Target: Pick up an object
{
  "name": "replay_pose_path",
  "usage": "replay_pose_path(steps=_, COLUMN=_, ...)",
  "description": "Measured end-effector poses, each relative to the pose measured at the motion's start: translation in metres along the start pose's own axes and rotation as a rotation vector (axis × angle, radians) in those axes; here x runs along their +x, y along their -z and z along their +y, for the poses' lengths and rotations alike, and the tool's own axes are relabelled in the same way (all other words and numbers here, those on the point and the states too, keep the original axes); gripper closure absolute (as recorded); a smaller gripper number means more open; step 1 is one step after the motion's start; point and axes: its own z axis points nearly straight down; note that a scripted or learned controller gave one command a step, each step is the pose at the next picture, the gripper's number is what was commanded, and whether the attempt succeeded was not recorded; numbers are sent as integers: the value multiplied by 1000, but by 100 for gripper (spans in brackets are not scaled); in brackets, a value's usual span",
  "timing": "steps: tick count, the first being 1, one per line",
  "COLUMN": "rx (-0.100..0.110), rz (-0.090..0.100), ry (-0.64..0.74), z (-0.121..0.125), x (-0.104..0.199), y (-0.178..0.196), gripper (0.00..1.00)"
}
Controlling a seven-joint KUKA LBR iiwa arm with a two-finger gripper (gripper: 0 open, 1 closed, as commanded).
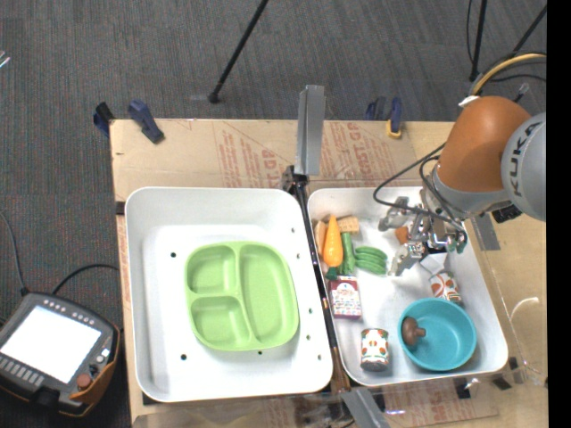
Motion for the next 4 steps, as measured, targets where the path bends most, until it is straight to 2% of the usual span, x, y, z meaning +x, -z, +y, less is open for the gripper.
replay_pose_path(steps=1, rx=-1, rz=2, ry=-37, z=66, x=23, y=-1, gripper=0)
replay_pose_path(steps=2, rx=2, rz=4, ry=-201, z=17, x=94, y=-2, gripper=0)
replay_pose_path(steps=3, rx=1, rz=0, ry=-193, z=-13, x=11, y=-1, gripper=0)
replay_pose_path(steps=4, rx=1, rz=-2, ry=-188, z=-11, x=9, y=10, gripper=100)
